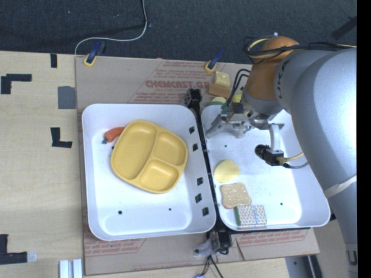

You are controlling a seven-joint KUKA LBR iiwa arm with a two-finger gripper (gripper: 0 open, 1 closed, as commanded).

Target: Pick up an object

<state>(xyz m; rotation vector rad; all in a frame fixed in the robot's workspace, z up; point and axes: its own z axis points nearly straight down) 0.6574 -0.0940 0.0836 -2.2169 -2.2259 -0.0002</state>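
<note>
- Arm (324, 97) is reaching in over the right bin (290, 207), gripper (235, 120) sitting at the bin's far left corner; jaw state cannot be told
- Yellow lump (226, 170), tan slice (235, 194) and patterned packet (251, 215) are lying in the right bin's near left part
- Yellow divided plate (149, 156) is resting in the left bin (98, 213), an orange item (113, 134) peeking out beside it

orange item (113, 134) half hidden under yellow divided plate (149, 155), arm (324, 103) cut off at right edge

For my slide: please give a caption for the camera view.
Gripper hovers in the right bin; yellow tray lies in the left bin.
</note>
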